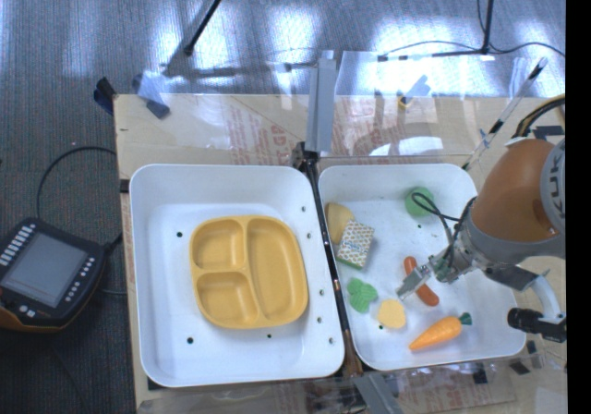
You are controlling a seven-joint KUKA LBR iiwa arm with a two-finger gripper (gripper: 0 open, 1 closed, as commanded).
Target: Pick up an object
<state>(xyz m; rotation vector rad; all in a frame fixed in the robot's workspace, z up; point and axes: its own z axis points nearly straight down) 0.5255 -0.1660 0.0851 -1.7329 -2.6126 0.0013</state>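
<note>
In the right bin [480, 188] my gripper [417, 281] hangs low over a small red sausage-shaped piece [409, 265], crossing its middle so that only its two ends show. Around it lie an orange carrot [437, 333], a pale yellow oval [391, 313], a green leafy piece [362, 295], a green patterned block [356, 245], a yellow piece [338, 217] and a round green item [420, 202]. Nothing is visibly lifted off the bin floor.
The left bin [157, 218] holds a yellow divided plate [247, 271]. A ridge [318, 218] separates the two bins. The arm's orange band [517, 190] overhangs the right bin's right side. A teach pendant [46, 273] lies on the floor at left.
</note>
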